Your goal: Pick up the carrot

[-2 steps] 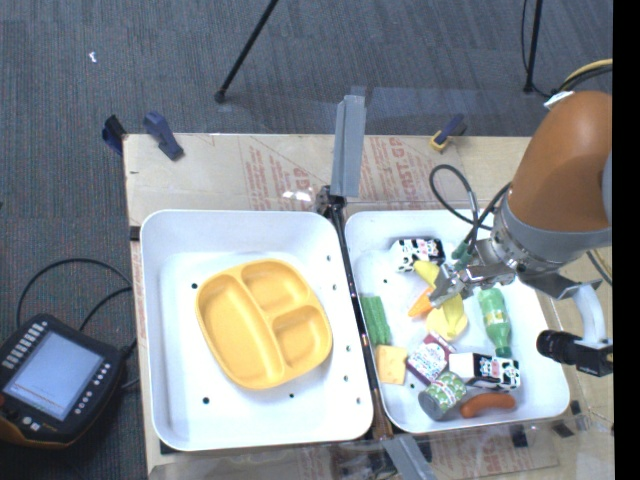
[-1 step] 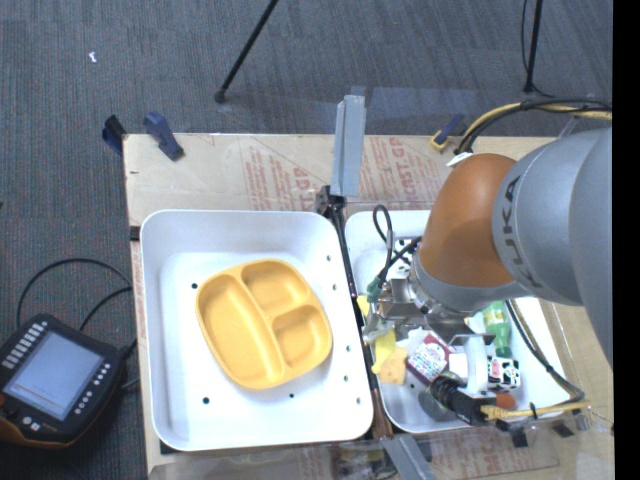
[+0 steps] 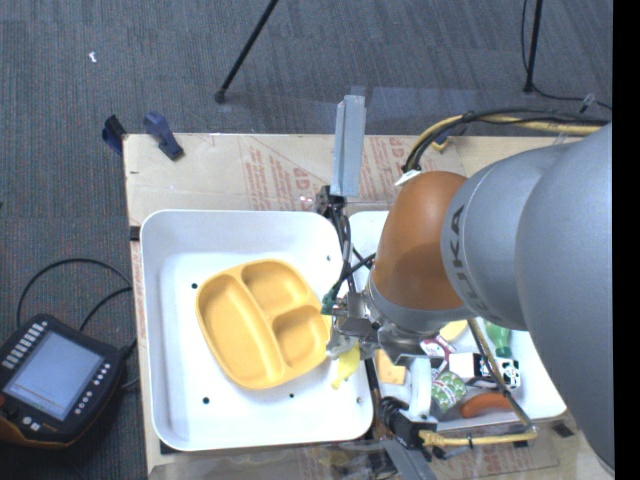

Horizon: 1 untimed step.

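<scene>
A: Where's the carrot [image 3: 487, 405]?

B: Low in the right bin [image 3: 545, 393], orange, lying among small clutter beside a green thing [image 3: 499, 340].

A: And the gripper [image 3: 352, 340]?

B: Over the seam between the bins, near the yellow tray [image 3: 262, 321]. Open or closed, I cannot tell; the arm [image 3: 470, 258] hides much.

A: So, still approaching?

B: Likely. It needs to shift right, then descend.
</scene>
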{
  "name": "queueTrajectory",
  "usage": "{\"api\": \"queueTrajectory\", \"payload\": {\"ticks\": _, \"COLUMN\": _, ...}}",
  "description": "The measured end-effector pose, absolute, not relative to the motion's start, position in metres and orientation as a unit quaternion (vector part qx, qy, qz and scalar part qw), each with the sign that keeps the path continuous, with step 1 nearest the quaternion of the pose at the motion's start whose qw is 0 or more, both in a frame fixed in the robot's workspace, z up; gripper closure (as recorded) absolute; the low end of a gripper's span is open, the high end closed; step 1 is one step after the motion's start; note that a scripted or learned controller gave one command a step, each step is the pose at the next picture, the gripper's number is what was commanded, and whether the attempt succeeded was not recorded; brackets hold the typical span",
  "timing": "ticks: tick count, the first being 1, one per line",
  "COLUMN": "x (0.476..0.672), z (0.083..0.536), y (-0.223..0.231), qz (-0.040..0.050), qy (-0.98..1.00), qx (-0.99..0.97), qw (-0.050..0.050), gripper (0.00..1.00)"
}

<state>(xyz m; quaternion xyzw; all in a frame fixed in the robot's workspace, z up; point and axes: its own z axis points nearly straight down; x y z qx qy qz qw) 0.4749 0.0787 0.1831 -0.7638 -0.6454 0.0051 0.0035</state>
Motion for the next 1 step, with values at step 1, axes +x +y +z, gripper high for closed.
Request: {"api": "queueTrajectory", "payload": {"ticks": 1, "x": 0.4753, "z": 0.1882, "y": 0.0768, "qz": 0.0095, "qy": -0.644, "qx": -0.765, "qw": 0.006, "gripper": 1.00}}
